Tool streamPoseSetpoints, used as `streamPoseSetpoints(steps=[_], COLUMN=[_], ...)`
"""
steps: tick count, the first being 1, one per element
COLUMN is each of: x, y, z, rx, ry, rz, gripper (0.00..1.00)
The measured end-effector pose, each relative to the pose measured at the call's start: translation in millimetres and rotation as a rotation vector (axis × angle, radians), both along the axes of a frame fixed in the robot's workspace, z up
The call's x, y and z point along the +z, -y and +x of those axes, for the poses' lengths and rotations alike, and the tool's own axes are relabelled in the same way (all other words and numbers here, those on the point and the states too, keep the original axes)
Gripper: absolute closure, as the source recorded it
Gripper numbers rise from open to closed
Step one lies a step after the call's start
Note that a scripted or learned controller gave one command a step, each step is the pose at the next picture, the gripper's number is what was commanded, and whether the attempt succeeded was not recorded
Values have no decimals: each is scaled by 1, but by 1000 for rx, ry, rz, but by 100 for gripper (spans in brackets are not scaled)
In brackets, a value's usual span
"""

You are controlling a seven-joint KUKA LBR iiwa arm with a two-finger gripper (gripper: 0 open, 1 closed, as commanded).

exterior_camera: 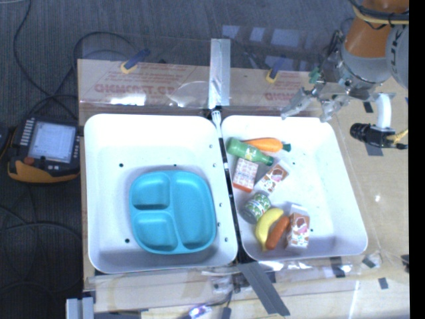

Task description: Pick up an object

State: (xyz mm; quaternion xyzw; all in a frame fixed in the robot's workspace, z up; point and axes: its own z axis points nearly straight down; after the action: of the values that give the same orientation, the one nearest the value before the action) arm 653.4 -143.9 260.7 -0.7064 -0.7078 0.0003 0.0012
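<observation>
My gripper (307,111) hangs over the far edge of the right bin (325,178), its two fingers spread open with nothing between them. Below it in the bin lie an orange carrot (265,143) and a green bottle (249,151). Nearer the front are a red-and-white carton (245,173), a small brown carton (274,176), a green can (255,206), a yellow banana (265,222), a red sausage (278,231) and a juice box (299,230). All of them sit in the bin's left half, apart from the gripper.
The left bin (106,171) holds a blue divided plate (172,211). A handheld controller (43,148) lies on the floor at the left. A cardboard wall (153,85) with clips runs behind both bins. The right half of the right bin's floor is bare.
</observation>
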Motion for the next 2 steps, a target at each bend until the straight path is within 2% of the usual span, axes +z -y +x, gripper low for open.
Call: streamPoseSetpoints(steps=[1, 2], x=[-126, -173], y=[-19, -12], z=[12, 16], rx=[116, 294], ry=[0, 6], rz=[-2, -6], gripper=[0, 0])
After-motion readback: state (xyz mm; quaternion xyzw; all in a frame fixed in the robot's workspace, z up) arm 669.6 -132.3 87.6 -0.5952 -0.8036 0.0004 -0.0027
